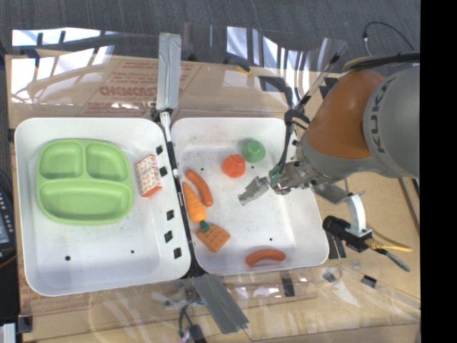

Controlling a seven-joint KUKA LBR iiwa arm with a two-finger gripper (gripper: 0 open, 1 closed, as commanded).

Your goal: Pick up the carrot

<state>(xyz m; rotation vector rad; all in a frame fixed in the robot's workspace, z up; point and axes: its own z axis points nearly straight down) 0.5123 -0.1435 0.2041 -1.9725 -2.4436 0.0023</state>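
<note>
Tool [251, 189], grip state unreadable, hovers mid-bin; it should cross left and descend squarely over the carrot [195, 207] beside the sausage [199, 186].

Both bins, the left bin [43, 263] and the right bin [300, 220], look like smooth white plastic with a faint sheen and scattered dark specks. The green divided tray [84, 181] at left is matt, smooth plastic. The carrot [195, 204], the two sausages [199, 186] and [265, 257], the tomato [233, 166] and the green round piece [253, 149] look like toy plastic, slightly glossy. The waffle [213, 237] has a ribbed, gridded surface. The small carton [148, 175] seems printed paper. The worktop [107, 84] is covered in brown cardboard under a clear glossy sheet that mirrors light. The arm's shell [396, 113] is smooth grey with an orange satin band [343, 116]; the tool [251, 191] looks like dull grey metal.
</note>
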